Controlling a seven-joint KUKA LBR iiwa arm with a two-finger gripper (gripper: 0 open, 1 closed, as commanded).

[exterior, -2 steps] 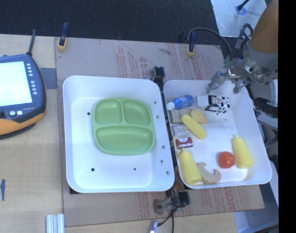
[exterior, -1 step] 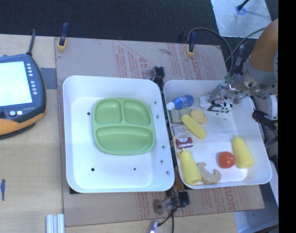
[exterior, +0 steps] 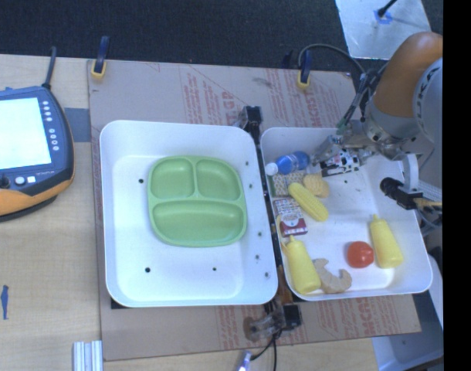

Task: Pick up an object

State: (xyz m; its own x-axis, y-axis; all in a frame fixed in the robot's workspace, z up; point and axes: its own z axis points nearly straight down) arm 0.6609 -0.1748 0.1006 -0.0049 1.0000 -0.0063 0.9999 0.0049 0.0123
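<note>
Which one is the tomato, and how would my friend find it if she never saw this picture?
Look at the right white bin, the one full of toy food, not the left bin holding the green plate. Go to its front right part. The tomato is the small round red thing there, lying between a tan biscuit-like piece and a yellow bottle; nothing else there is round and red.

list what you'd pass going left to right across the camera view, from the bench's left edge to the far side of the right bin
Tablet-like controller → left bin → green divided plate → water bottle → corn cob → red tomato → yellow bottle
</note>
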